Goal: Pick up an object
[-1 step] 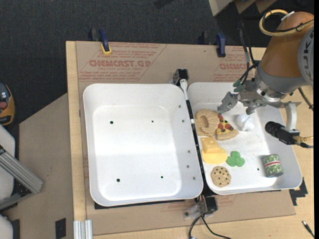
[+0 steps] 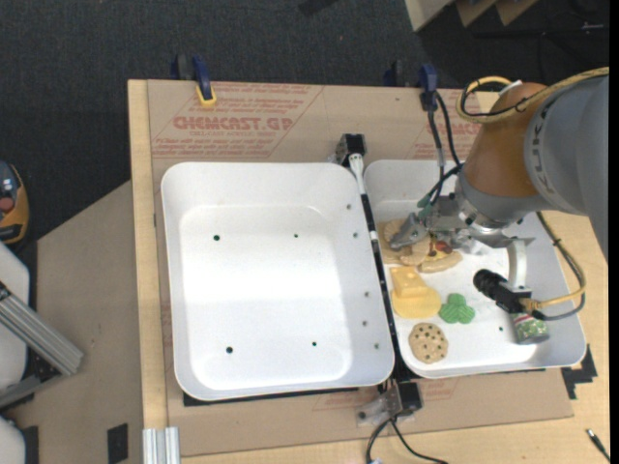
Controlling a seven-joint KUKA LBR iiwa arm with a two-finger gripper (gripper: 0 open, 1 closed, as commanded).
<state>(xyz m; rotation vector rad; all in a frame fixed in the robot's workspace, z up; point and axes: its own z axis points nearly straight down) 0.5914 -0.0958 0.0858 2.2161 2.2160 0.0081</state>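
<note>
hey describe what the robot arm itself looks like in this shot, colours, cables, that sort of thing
The arm is a thick, rounded grey body with a broad orange band above the wrist. Below the band sits a darker grey metal gripper assembly. Thin black and yellowish cables loop around the orange section, and another cable runs down to a small black cylindrical module and a green piece by the wrist.

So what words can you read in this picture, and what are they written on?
"CHEMCAST GP": red letters on the brown board under the two white bins, near its far edge.
More red print on the same board to the right, beside the arm: too faint and cut off to read.
The toy food in the right bin, such as the cookie, has no words on it.
</note>
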